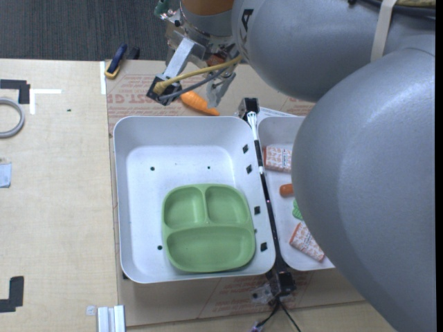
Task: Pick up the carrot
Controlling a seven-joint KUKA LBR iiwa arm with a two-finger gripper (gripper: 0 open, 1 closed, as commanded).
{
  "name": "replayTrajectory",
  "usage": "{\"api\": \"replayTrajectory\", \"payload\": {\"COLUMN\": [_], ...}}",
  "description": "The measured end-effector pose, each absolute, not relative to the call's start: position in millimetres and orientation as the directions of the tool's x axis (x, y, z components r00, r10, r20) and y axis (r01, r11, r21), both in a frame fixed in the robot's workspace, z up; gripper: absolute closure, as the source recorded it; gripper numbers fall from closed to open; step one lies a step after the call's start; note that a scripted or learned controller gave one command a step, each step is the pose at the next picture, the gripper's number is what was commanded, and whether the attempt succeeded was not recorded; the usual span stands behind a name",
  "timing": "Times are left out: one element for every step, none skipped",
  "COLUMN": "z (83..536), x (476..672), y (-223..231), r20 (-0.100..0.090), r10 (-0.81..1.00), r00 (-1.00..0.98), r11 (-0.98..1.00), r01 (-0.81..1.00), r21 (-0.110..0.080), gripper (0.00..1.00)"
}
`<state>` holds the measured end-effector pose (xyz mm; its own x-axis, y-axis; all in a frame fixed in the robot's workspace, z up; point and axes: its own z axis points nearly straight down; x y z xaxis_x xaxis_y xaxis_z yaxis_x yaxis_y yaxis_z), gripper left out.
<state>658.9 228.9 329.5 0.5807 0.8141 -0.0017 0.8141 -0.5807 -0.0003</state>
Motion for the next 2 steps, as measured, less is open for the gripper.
{"api": "replayTrajectory", "payload": {"z": [306.5,315.6], "x": [659.1,659.5], "y": [228.3,227.2], "r20": [0.000,-0.001], "r10": [0.520,0.516], "r00": [0.854,0.857], "r11": [-0.854,-0.857], "r01": [0.520,0.516], "r21": [0.000,0.000], "gripper": [0.00,1.00]}}
